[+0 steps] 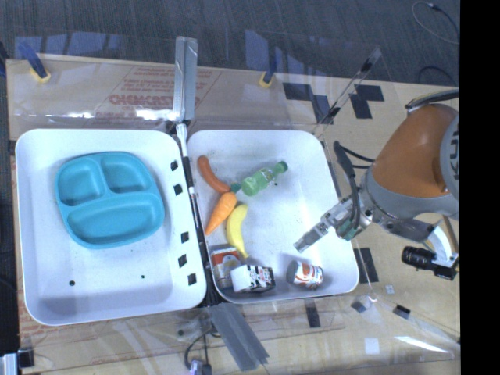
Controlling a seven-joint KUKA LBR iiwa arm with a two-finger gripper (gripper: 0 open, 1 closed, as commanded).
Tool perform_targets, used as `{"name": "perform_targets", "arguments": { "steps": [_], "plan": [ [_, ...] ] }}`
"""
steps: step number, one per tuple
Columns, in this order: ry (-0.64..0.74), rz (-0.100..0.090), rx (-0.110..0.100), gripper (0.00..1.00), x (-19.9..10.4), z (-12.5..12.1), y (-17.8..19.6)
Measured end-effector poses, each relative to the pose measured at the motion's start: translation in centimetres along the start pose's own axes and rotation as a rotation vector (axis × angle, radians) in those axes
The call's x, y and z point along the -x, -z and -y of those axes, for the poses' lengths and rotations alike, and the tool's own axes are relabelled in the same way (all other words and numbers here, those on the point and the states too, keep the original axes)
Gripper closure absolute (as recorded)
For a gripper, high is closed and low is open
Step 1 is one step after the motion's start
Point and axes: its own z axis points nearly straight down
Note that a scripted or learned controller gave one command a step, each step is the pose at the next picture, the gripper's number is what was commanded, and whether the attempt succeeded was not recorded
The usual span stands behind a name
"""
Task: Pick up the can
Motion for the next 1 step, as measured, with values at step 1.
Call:
{"name": "perform_targets", "arguments": {
  "steps": [1],
  "plan": [
    [0.145, 0.002, 0.0, 0.0, -3.0, -1.8, 8.08]
  ]
}}
